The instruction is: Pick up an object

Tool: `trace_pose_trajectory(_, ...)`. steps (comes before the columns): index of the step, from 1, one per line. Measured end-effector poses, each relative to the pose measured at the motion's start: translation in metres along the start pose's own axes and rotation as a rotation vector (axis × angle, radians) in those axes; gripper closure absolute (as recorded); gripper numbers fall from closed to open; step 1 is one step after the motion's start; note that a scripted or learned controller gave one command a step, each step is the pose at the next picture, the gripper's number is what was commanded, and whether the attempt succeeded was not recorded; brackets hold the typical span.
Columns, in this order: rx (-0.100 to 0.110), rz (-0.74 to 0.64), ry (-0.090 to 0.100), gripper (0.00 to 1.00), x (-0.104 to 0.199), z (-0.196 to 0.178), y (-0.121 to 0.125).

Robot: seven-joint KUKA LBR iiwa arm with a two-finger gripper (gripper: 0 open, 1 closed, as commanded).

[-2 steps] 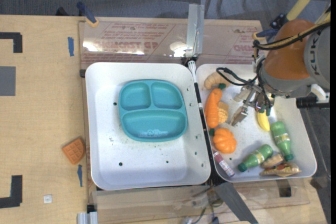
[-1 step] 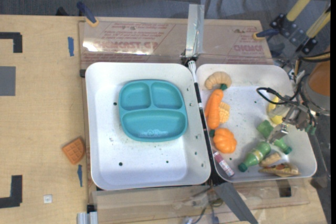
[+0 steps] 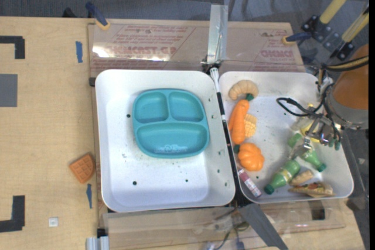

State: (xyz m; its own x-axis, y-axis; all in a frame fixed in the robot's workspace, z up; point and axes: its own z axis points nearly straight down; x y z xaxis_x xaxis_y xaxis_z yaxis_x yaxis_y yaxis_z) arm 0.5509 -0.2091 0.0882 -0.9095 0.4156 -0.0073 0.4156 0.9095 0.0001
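Green bottle (image 3: 283, 177) (label unreadable) lies below the gripper (image 3: 309, 140), whose state I cannot tell.

Single fixed camera, mounted above the table (image 3: 41, 126), looking down at a slant. Medium range: both white bins framed whole, left bin (image 3: 111, 184), right bin (image 3: 275, 82). Arm (image 3: 351, 91) enters from right.
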Motion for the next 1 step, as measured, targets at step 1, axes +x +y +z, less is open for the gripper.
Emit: trace_pose_trajectory(1, 0.000, 0.067, -0.004, 0.00, 0.0049, -0.0004, 0.0159)
